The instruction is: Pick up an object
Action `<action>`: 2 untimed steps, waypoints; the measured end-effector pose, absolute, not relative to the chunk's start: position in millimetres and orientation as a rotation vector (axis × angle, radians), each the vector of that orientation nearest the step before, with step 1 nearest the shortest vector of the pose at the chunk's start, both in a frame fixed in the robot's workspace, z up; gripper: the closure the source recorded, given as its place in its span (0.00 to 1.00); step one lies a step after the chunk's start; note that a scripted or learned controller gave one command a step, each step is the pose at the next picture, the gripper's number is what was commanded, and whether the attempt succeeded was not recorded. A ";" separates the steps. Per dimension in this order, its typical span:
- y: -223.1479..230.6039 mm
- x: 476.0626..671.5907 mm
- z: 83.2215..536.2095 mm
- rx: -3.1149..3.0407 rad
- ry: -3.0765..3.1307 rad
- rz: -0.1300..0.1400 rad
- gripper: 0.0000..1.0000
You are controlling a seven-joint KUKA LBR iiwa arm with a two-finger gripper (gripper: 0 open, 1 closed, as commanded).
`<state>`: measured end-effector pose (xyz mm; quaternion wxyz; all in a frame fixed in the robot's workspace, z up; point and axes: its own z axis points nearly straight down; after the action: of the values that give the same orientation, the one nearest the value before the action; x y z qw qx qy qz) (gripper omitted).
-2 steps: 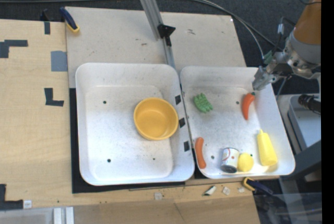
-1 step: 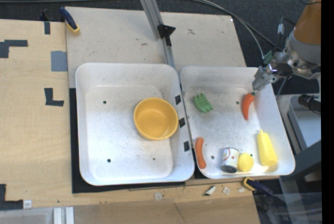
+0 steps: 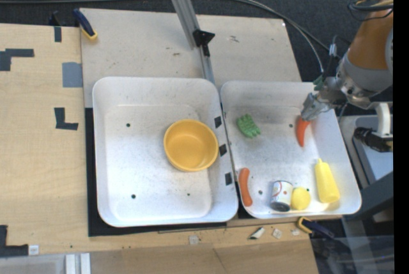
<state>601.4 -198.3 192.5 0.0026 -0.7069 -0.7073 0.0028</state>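
A small can [image 3: 280, 195] lies low in the right bin [image 3: 255, 97]; higher up, the gripper [image 3: 309, 112] pinches 1 slim orange carrot [image 3: 301, 132], hanging tip-down.

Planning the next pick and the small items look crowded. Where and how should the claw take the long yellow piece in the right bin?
Grip the long yellow piece at mid-length, from straight above, fingers closing across its narrow width. It lies flat, lengthwise roughly parallel to the right bin's right wall and close to it, so keep the outer finger clear. Avoid its lower end, near the small yellow ball.
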 end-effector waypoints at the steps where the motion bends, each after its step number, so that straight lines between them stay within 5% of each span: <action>1: -205.6 603.3 140.8 -2.217 -2.217 0.010 0.00; 2: -205.2 603.8 88.4 -2.223 -2.224 0.002 0.00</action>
<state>603.8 -205.2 88.4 -0.0013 -0.7069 -0.7073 0.0006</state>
